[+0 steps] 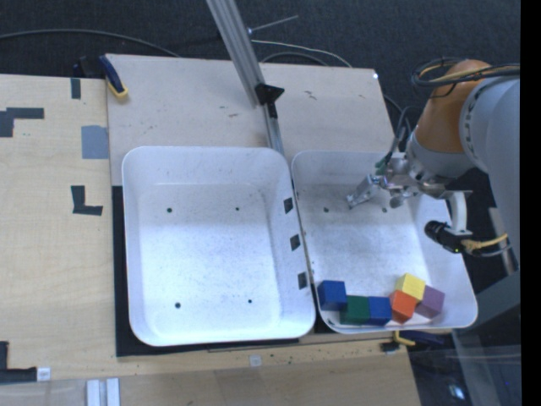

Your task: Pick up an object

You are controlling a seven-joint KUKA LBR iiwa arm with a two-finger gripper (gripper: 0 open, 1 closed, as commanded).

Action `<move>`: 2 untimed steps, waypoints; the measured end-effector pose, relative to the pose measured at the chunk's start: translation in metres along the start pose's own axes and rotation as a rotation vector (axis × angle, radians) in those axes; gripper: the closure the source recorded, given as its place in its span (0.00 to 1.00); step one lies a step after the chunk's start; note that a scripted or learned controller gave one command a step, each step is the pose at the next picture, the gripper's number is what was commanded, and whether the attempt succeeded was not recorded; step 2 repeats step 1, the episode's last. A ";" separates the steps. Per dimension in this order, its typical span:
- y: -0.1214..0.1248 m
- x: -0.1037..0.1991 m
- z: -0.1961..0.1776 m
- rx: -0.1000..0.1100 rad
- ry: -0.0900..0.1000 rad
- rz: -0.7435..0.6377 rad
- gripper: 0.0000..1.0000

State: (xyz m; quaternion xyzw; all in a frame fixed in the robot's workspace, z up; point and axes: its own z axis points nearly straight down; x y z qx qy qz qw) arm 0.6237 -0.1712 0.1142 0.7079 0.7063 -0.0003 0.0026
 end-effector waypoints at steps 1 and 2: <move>0.033 -0.003 -0.099 -0.006 0.001 -0.004 0.00; 0.033 -0.003 -0.099 -0.006 0.001 -0.004 0.00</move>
